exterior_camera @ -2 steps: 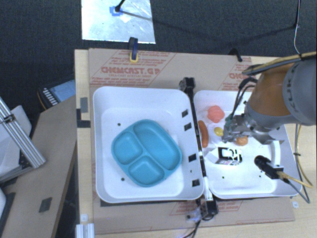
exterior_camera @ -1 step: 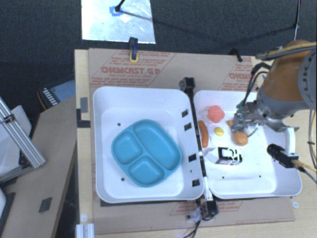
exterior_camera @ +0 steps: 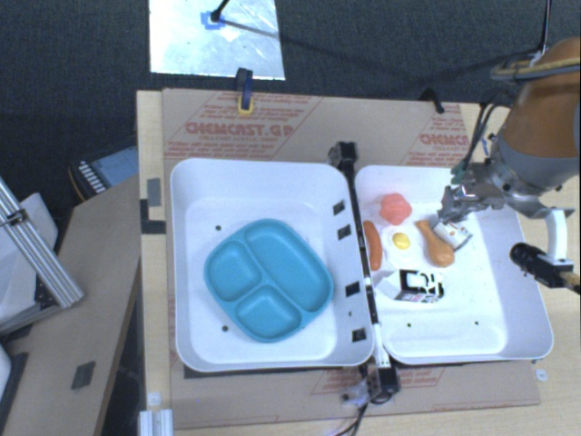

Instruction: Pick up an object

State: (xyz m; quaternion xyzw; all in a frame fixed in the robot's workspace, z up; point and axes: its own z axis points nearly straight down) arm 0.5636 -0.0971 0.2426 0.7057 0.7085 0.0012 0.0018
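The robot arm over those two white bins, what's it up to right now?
The arm's gripper is down in the right bin, right above a drumstick-shaped toy. Nothing is visibly lifted. A pink toy, fried egg, sausage and black-and-white piece lie nearby. The left bin holds a blue divided tray.

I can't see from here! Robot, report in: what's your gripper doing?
Gripper low in right bin, over the drumstick toy. Nothing seen held. Pink toy, fried egg, hot dog crowded close beside.
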